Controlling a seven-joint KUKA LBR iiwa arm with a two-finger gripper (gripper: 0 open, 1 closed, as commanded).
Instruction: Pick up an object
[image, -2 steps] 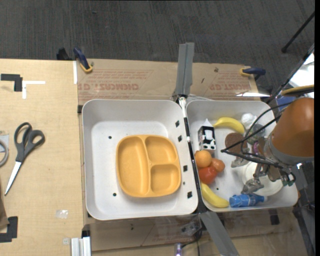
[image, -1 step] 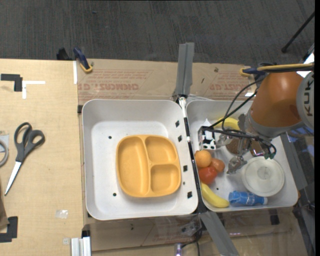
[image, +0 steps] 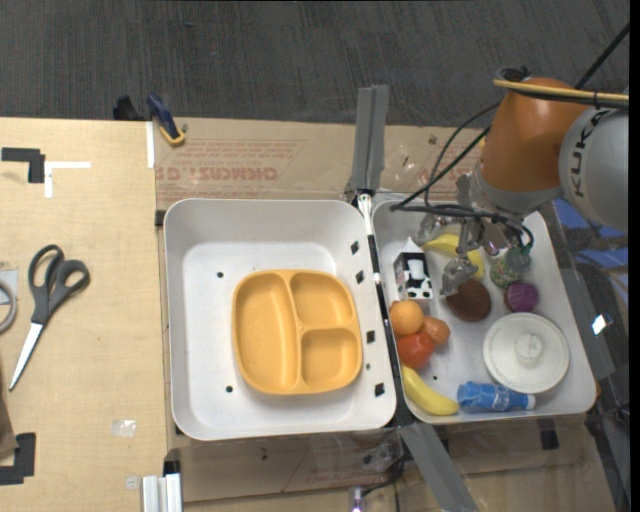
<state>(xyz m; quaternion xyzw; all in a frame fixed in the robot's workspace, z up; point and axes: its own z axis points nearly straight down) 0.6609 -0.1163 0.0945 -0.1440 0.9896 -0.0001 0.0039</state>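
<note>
Bananas (image: 428, 393): two; oranges (image: 405, 317): one.

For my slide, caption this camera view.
Tool above the brown object in the right bin; yellow tray beside.

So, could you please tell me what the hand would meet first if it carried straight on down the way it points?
Probably the brown round object, which lies just below the hand in the right bin; depth is hard to judge from this slanted view.

The grey arm with its orange band (image: 540, 135) covers part of the small yellow banana (image: 440, 243), and the right edge cuts it off.
</note>
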